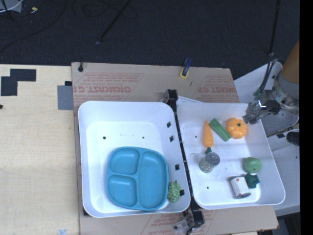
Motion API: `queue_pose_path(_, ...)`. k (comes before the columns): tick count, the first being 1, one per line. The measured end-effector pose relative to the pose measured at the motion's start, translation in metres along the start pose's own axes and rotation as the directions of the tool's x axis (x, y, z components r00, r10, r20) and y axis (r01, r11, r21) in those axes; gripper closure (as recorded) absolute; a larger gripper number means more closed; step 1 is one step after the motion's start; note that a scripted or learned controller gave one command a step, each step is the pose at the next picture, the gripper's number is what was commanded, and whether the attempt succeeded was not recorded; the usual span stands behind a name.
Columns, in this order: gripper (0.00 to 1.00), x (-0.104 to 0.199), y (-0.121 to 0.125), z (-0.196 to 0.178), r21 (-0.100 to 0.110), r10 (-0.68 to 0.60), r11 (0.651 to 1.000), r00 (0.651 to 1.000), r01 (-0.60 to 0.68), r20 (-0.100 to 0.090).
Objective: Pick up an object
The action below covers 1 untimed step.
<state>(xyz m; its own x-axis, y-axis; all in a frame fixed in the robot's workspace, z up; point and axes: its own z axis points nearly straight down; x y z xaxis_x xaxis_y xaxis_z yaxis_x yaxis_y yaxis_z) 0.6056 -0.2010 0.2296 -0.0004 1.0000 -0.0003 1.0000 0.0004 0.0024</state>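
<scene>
At the right edge of the scene, the hand (255,110) is seen hovering just over the far right rim of the right bin (274,180); whether its tips are spread or pressed together cannot be told at this resolution, and nothing is visibly held between them. Within the right bin, several candidate objects are laid out: an orange pumpkin-like toy (236,129) closest to the hand, a green elongated piece (219,129) touching it on the left, an orange carrot-shaped toy (208,134) further left, a small grey can (209,162) near the centre, a green apple-like toy (253,165) toward the right wall, and a small white-and-red box (239,187) at the near side. The left bin (98,126) is occupied by a blue divided plate (137,178), with a green grape cluster (173,192) beside its right edge. The pumpkin-like toy is judged the likeliest target, being nearest. It is presumed light, hollow plastic, stiff but smooth and rounded, so slipping is to be expected; a hold across its widest middle is advised, with clearance kept from the adjoining green piece. The pick is judged not yet begun.
</scene>
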Motion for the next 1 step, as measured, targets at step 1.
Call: queue_pose_path(1, 1.0, 0.045, -0.0009, -0.0029, 0.005, -0.002, 1.0, 1.0, 0.002, -0.003)
